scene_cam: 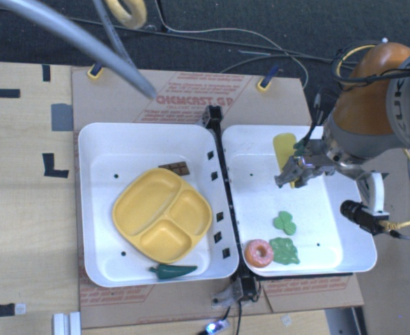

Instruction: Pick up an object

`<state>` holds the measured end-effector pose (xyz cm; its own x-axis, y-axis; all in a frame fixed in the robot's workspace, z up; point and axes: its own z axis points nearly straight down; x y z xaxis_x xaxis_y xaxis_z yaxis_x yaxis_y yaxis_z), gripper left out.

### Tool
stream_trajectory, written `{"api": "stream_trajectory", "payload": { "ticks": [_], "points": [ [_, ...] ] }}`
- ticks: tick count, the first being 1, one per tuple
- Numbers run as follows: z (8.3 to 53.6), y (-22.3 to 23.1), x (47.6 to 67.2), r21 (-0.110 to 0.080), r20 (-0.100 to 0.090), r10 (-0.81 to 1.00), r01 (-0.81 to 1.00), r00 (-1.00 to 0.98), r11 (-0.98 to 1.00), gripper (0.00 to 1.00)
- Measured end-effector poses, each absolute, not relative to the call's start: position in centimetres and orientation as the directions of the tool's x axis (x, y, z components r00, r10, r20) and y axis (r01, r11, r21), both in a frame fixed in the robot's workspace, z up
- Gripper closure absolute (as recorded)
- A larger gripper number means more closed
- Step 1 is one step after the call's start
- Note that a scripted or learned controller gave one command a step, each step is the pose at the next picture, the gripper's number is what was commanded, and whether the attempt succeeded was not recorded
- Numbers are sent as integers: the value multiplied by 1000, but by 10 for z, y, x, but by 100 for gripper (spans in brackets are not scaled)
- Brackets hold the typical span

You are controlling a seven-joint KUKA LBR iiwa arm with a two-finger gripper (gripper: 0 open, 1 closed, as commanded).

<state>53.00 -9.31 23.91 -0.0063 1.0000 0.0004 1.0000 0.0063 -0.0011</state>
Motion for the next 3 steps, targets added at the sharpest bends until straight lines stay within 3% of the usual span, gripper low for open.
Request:
{"api": "stream_trajectory", "payload": {
  "ticks": [3],
  "points": [
    [218,77,537,-2,0,1000,1000,-6,6,100]
  ]
}}
